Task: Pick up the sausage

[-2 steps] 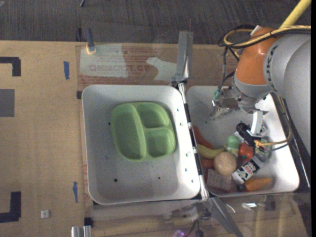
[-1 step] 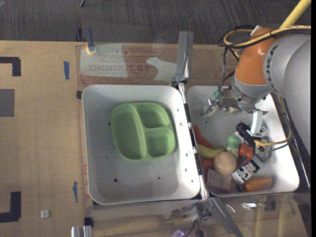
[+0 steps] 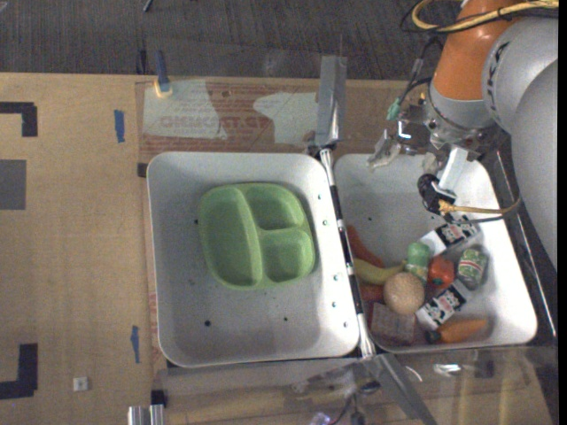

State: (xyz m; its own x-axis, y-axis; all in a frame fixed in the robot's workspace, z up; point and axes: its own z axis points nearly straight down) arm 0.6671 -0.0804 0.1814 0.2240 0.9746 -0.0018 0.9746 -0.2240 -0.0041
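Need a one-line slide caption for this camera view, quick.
Gripper hovers over right bin; sausage lies among toy food, green tray in left bin.

The reddish sausage (image 3: 364, 248) lies slanted, seemingly partly under neighbouring food.
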